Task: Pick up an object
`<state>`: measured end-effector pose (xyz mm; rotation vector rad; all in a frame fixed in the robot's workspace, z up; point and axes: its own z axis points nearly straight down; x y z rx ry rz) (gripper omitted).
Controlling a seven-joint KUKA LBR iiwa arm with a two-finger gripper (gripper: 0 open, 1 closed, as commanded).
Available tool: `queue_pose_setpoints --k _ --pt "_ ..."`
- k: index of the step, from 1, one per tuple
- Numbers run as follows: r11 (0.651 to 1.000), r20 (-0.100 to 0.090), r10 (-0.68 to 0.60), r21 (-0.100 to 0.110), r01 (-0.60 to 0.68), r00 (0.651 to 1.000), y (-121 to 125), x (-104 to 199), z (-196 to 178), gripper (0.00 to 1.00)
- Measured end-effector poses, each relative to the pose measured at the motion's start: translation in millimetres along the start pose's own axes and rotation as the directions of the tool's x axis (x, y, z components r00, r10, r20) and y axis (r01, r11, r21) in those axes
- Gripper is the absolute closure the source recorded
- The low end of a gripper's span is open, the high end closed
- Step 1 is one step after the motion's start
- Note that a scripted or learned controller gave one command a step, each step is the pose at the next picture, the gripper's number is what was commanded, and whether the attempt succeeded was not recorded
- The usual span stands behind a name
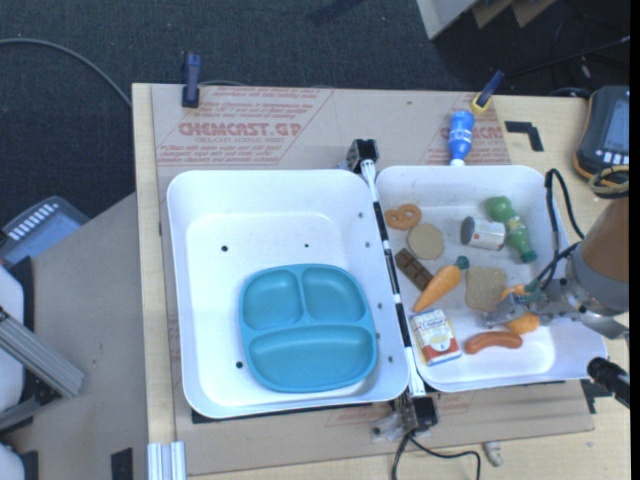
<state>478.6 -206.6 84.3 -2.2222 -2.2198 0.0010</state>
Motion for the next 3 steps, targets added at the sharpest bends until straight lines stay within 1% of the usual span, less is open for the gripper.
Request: queue_pose_setpoints --k 1,2,3 --pt "1.000 0.001 0.000 -0.003 0.000 1.000 0.6 0.3 -10.1 1.00" --pt "1.000 0.001 -0.003 -0.006 0.003 1.000 31.0 56.1 -1.4 1.00" --pt "1.000 -0.001 -0.003 -0.002 0.003 1.000 42.4 167.9 -100.4 1.00"
